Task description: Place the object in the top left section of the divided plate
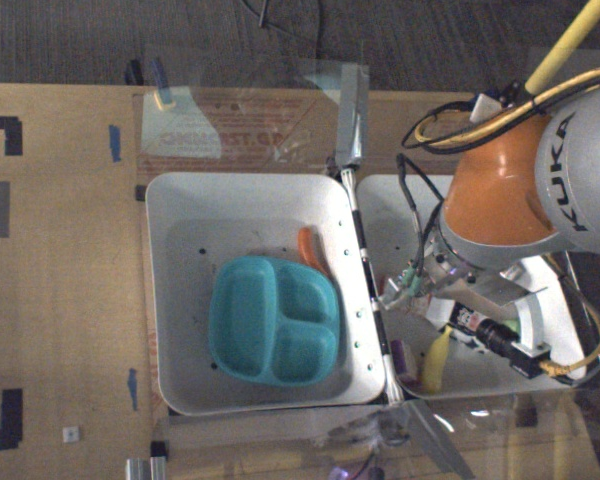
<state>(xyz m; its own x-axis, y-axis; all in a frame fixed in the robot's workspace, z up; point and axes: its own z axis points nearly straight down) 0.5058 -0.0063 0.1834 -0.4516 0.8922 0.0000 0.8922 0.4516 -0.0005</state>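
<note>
A teal divided plate [275, 320] lies in the left white bin [180, 268], slightly right of the bin's middle. An orange stick-like object [310, 249] rests just off the plate's upper right rim, on the bin floor. The arm hangs over the right bin [380, 208], and my gripper [400, 290] sits low by that bin's left wall, close to the divider between the bins. Something small and greenish shows at the gripper's tip; I cannot make out what it is. The arm's body hides much of the right bin.
In the right bin's front part lie a yellow object [435, 361], a small purple object [401, 354] and a green piece [510, 323] partly under the arm. Cables [450, 128] loop above the wrist. Clear plastic sheeting [240, 118] lies behind the left bin.
</note>
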